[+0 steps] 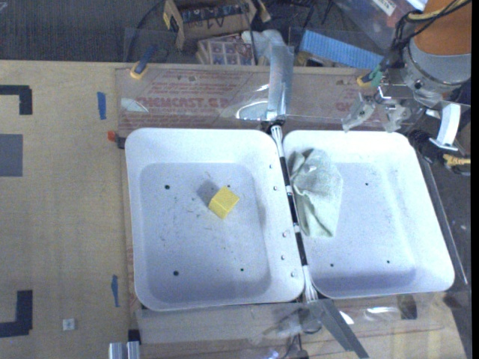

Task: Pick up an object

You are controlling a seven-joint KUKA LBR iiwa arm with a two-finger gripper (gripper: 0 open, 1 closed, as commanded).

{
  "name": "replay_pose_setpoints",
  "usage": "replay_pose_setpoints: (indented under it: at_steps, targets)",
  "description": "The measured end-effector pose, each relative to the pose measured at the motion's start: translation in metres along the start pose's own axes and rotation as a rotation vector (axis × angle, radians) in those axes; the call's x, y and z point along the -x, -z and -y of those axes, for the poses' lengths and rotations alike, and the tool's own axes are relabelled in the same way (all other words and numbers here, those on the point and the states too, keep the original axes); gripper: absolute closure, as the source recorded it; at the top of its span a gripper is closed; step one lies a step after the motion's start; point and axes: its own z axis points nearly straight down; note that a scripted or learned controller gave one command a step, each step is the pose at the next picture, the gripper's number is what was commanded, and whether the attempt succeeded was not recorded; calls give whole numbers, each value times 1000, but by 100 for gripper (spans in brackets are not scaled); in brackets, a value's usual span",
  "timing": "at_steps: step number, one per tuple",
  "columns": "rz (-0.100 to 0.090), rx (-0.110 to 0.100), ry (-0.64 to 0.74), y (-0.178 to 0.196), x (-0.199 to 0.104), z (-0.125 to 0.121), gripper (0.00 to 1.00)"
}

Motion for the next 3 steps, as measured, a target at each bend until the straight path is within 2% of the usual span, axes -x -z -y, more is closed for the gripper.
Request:
replay_pose_setpoints:
  at_steps: [1,2,3]
  targets:
    - [0,-1,80,28,-70,21,0]
    - [0,0,260,-41,-138,-13,0]
    - [0,2,760,-87,-176,-22,0]
